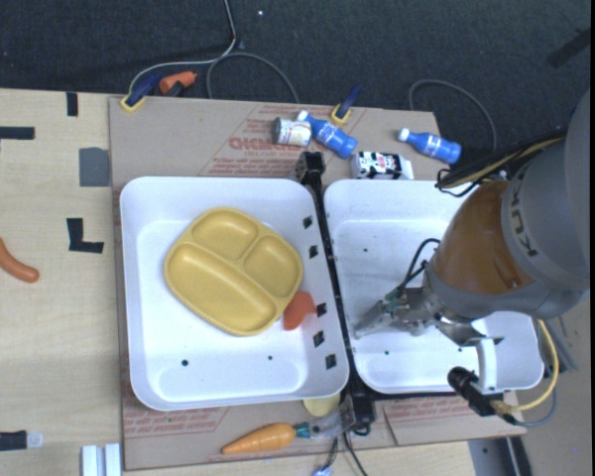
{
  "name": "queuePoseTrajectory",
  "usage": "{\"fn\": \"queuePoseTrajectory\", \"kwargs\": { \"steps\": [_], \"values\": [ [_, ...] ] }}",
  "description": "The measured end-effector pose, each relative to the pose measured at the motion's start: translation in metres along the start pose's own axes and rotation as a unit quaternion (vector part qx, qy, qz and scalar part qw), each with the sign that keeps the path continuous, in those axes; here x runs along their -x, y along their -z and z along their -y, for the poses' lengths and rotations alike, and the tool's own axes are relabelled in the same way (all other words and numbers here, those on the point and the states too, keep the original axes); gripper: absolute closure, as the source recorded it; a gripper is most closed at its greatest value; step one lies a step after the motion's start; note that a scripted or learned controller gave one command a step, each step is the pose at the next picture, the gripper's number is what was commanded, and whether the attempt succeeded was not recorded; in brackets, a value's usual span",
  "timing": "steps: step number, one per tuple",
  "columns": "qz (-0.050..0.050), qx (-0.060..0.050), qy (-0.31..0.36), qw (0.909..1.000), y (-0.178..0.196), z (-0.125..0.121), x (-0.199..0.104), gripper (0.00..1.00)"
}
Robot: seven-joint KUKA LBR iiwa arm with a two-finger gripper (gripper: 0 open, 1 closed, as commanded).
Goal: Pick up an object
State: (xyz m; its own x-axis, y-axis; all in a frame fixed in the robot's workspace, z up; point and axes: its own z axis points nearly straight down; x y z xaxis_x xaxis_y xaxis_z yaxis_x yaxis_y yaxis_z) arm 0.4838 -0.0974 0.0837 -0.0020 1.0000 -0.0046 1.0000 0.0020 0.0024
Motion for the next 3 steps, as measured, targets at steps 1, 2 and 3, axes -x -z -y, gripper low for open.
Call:
{"fn": "queuePoseTrajectory", "kwargs": {
  "steps": [1, 2, 3],
  "values": [
    [0.001, 0.000, -0.004, 1.0000, 0.029, -0.022, 0.098, 0.00],
    [-0.002, -0.001, 0.003, 1.0000, 0.006, -0.088, 0.048, 0.00],
    [0.000, 0.001, 0.001, 1.0000, 0.002, -0.116, 0.008, 0.00]
  ]
}}
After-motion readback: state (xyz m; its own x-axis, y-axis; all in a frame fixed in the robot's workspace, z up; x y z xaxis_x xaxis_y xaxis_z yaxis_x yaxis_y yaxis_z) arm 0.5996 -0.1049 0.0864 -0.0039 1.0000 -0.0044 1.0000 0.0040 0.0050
